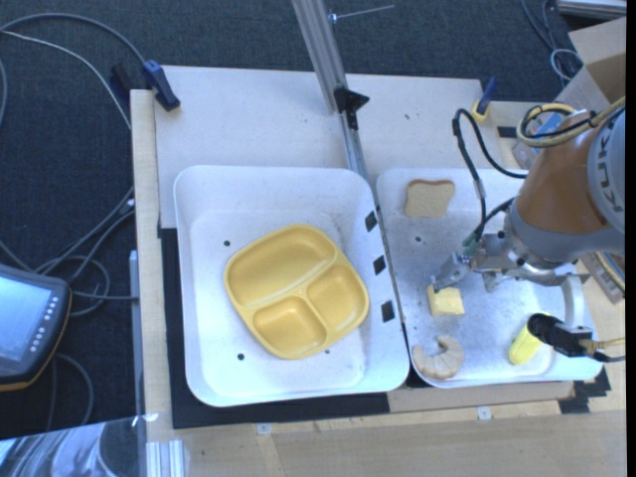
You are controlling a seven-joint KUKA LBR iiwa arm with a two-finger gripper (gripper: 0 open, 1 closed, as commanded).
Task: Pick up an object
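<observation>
Yellow cheese-looking block (446, 301) sits mid right bin (497, 366), lower right of frame | gripper (463, 269) just above it, jaws can't tell | probably light, soft foam, a bit slippery | pinch the flat sides

Around my counter (248, 107) lies dark carpet floor (60, 107) with loose cables (70, 229), a cardboard box (604, 53) at right.
</observation>
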